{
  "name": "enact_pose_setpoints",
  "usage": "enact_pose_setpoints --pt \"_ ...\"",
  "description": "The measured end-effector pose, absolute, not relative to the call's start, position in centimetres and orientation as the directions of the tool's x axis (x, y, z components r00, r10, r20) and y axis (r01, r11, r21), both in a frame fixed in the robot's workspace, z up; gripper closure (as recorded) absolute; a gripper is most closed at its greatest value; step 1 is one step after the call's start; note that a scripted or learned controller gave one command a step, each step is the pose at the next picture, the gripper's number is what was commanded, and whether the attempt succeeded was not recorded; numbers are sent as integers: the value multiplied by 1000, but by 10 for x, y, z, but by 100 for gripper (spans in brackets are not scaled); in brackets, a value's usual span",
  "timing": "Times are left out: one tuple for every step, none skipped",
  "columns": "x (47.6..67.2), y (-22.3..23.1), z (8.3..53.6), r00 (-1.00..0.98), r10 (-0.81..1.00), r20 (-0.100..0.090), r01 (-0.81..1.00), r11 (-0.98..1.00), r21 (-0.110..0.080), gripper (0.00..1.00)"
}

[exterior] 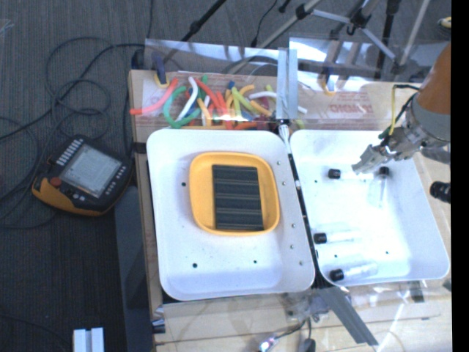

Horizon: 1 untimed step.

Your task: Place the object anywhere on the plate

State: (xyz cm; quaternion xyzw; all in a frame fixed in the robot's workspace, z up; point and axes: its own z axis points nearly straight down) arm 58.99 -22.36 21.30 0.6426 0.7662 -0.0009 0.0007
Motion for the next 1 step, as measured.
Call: enact_pose_setpoints --pt "590 -224 213 -174 985 -2 985 174 -1 0"
